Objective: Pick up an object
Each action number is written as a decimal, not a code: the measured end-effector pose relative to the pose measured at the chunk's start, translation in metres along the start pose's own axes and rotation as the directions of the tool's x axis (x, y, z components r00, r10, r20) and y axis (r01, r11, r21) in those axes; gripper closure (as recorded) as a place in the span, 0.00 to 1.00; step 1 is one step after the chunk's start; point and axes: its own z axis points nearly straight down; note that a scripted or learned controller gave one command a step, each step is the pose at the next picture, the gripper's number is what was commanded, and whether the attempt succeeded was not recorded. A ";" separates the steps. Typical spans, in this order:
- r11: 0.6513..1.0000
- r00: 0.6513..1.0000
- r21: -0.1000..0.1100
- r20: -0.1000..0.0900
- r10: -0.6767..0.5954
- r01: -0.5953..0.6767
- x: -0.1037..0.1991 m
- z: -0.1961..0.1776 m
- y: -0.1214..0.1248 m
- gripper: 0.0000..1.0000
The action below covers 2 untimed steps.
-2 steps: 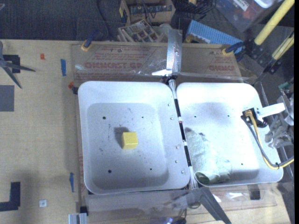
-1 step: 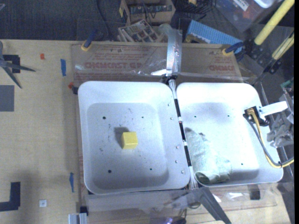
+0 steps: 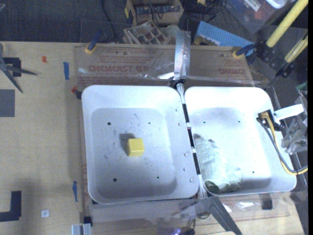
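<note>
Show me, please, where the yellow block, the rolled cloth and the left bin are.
yellow block (image 3: 135, 147): camera view, on its top face.
rolled cloth (image 3: 215, 163): camera view, on the middle of the roll.
left bin (image 3: 132, 98): camera view, on its bare far wall.

Robotics lab: plywood bench (image 3: 39, 131), blue clamps (image 3: 93, 45), 2 white bins (image 3: 98, 99), tangled cables (image 3: 110, 13) behind.

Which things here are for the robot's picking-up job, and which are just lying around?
For the job:
yellow block, in the left bin
rolled grey cloth, in the right bin
claw, at the right bin's outer edge

Just lying about:
metal tool, on the bench left of the bins
blue tape strip, near that tool
blue clamp, behind the left bin
</note>
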 end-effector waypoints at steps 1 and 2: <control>1.000 1.000 0.001 0.003 0.002 -0.002 -0.001 -0.009 0.001 1.00; 1.000 1.000 0.003 0.007 0.003 -0.003 -0.002 -0.017 0.001 1.00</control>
